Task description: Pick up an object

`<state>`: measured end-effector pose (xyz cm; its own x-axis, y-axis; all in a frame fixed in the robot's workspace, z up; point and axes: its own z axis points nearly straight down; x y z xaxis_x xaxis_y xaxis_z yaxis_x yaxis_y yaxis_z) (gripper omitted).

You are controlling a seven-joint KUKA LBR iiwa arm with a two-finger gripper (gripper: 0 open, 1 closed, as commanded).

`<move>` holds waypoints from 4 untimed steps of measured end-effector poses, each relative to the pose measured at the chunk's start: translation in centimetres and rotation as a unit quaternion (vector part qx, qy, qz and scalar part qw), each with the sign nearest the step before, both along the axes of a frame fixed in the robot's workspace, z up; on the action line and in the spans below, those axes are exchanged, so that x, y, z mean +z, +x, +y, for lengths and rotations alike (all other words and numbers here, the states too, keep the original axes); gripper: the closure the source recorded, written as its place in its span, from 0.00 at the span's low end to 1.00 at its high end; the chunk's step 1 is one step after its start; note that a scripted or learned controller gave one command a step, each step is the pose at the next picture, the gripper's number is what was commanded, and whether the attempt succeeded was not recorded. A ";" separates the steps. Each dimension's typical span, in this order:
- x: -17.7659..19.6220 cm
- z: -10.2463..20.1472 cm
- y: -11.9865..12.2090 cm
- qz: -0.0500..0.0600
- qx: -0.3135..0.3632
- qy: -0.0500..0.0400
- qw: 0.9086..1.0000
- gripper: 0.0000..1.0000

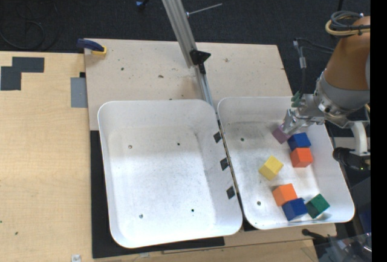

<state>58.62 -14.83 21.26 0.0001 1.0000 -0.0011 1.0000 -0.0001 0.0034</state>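
I see the gripper (289, 126) low in the right bin (254, 206), at the purple block (279, 134). I cannot tell its fingers' state; no lift yet, I judge.

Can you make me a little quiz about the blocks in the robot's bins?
1. True or false: the yellow block lies in the left bin.
2. What colour is the block nearest the gripper?
3. Which block sits beside the green block? A) yellow B) blue C) purple

Key:
1. False, it lies in the right bin.
2. Purple: the purple block.
3. B, the blue block.
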 end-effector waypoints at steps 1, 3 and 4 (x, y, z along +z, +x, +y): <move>4.5 0.1 0.7 0.000 0.000 0.000 1.000 1.00; 3.8 11.6 2.1 0.003 0.002 0.002 1.000 1.00; 2.4 17.4 1.7 0.004 0.002 0.001 1.000 1.00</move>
<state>60.29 2.54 23.67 -0.0036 1.0000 0.0017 1.0000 0.0037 -0.0048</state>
